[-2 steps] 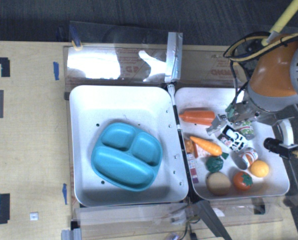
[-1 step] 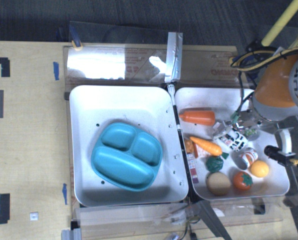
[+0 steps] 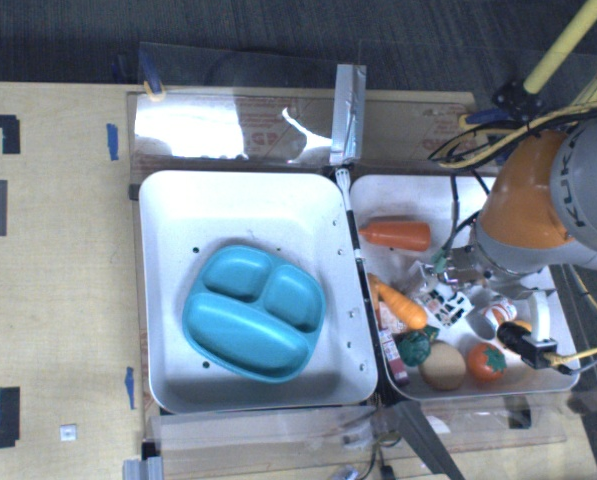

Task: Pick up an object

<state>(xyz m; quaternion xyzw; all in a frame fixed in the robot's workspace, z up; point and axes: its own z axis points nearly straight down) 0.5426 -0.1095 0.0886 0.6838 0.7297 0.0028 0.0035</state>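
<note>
The arm enters from the right and sits over the right bin (image 3: 544,393). The gripper (image 3: 448,293) is low among the toys; its state cannot be determined — clutter and the wrist hide it.

Candidate objects lie close. The carrot (image 3: 402,306) is just to the left of the gripper, long axis running diagonally from upper left to lower right. The sausage (image 3: 395,234) lies above, axis roughly horizontal. The potato (image 3: 443,366) and tomato (image 3: 486,361) lie below. The left bin (image 3: 178,208) holds a blue tray (image 3: 254,311), well apart.

Judgement: the carrot is nearest — closure should fall across its diagonal axis.
</note>
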